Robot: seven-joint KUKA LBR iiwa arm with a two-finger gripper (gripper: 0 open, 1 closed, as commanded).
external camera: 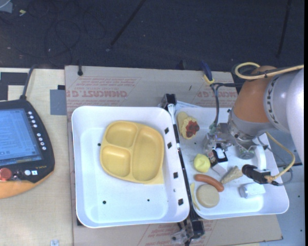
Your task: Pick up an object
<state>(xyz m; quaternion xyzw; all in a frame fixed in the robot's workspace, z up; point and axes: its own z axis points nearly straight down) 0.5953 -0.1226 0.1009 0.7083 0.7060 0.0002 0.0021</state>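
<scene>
The right bin (277, 201) holds several toy foods. A tan bun with red filling (187, 125) lies at its far left. Nearer the front are a yellow-green lemon (201, 163), a red-orange sausage (209, 182), a round beige bun (208, 196), a pale wedge (231, 175) and a small white cylinder (250, 190). My gripper (217, 148) hangs low over the middle of this bin, just right of and above the lemon. Nothing shows between its fingers.
The left bin (87, 188) carries a yellow divided plate (132, 150). A raised divider (175, 152) separates the two bins. A teach pendant (15, 142) lies on the bench at the far left. The arm's orange band (254, 104) looms over the right bin's far right corner.
</scene>
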